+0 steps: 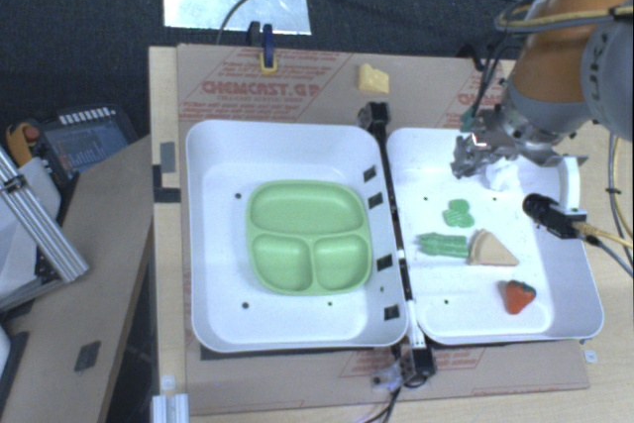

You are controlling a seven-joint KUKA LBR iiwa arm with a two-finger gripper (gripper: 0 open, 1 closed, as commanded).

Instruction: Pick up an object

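Bench with two white bins side by side. Left bin (208, 213): one green divided plate (307, 236), laid flat at the centre. Right bin (575, 302): a green round piece (457, 212), a green pod-like piece (442, 246) just below it, a tan wedge (490, 251) touching the pod's right end, a red strawberry (516, 296) nearer the front. Gripper (472, 158): positioned over the right bin's rear part, above the green round piece; whether clenched or released cannot be told. Yellow block (373, 78): outside the bins, behind them.
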